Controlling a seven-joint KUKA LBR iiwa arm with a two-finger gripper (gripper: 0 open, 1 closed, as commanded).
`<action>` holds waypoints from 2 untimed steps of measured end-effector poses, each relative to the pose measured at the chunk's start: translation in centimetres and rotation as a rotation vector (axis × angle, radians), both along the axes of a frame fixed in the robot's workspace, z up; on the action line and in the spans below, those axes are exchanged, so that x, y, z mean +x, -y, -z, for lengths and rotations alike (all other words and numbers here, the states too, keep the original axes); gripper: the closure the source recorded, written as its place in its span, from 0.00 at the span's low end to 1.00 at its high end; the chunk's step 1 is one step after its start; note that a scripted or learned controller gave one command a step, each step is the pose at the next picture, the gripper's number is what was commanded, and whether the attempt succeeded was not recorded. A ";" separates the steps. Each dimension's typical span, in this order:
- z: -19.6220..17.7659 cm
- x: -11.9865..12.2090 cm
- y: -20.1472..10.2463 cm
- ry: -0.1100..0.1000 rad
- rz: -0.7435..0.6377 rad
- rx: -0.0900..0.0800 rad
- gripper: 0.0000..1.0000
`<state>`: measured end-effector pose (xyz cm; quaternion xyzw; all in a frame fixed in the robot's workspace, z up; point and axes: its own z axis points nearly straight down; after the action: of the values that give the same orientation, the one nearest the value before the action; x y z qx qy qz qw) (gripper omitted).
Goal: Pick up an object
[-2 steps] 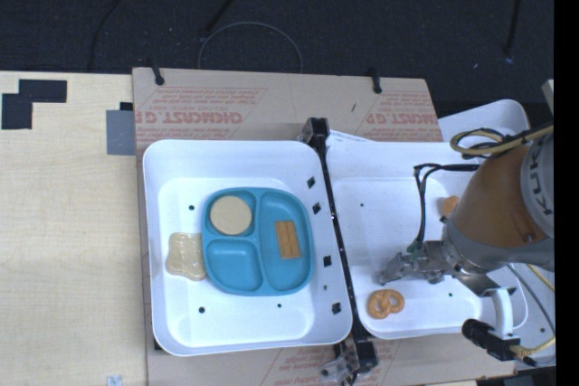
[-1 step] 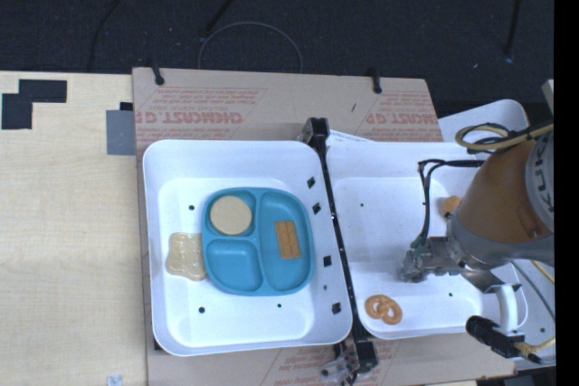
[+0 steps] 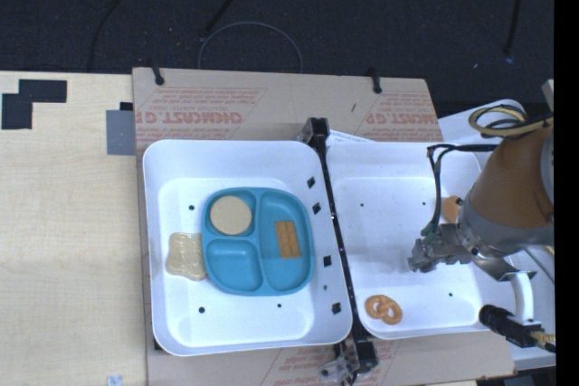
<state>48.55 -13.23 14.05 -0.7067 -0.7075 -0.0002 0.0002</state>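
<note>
The pretzel (image 3: 384,309) lies on the floor of the right bin (image 3: 380,194), near its front wall, not touched by anything. The gripper (image 3: 425,258) is low in the same bin, to the right of the pretzel & a bit further back, apart from it. Fingers: cannot tell if open or closed, too dark. In the left bin (image 3: 172,167) is a blue tray w/ compartments (image 3: 244,271); a round cracker (image 3: 230,214) and an orange bar (image 3: 288,239) are in it, a pale piece (image 3: 185,256) beside it.

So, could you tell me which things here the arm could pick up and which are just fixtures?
Pickable:
pretzel in the right bin
round cracker and rectangular cracker on the blue tray
pale piece beside the tray
gripper over the right bin

Fixtures:
left bin
cardboard
</note>
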 end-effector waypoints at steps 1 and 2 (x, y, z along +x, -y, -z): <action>-4.2 0.2 -0.2 0.001 0.000 0.000 1.00; -7.3 0.3 -0.1 0.001 0.000 0.000 1.00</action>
<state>48.82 -13.11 21.33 -0.7067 -0.7075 -0.0003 -0.0002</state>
